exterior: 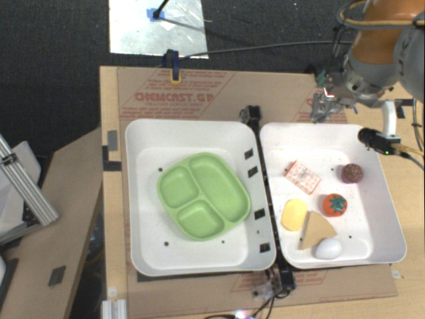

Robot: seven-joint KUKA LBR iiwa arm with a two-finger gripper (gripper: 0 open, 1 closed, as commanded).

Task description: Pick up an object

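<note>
Camera view: gripper (pixel 327 106) hangs over the far rim of the right bin (pixel 392 198), near its far-left corner, above the cardboard; can't tell whether it is open or closed, tips too small and blurred. Nothing seen between them.

Task's things, all in right bin, all nearer the camera than the jaws:
- 1 pink-and-white patterned packet (pixel 303 177), flat, tilted, closest to the jaws, just below and slightly left of them.
- 1 dark maroon ball (pixel 352 173), round, mottled, below and right of jaws, near bin's right wall.
- 1 tomato-like toy (pixel 335 205), orange-red w/ green top, further down, roughly under the jaws' line.
- 1 yellow rounded piece (pixel 294 214), smooth, lower left of jaws.
- 1 tan wedge (pixel 317 231), triangular, touching the yellow piece's right side.
- 1 white egg-like object (pixel 328 248), touching wedge's near edge, farthest from jaws, close to bin's near rim.

Total 6 objs. 2 bins. Left bin (pixel 143 178), well left of jaws: 1 green tray (pixel 202 195), 3 compartments, set at a slant.

Room: far strip of right bin just beneath jaws is bare white floor; packet and ball sit apart w/ a gap between. Yellow piece, wedge, egg are bunched near the front-left, tight against each other. Black clips along the divider between bins.
</note>
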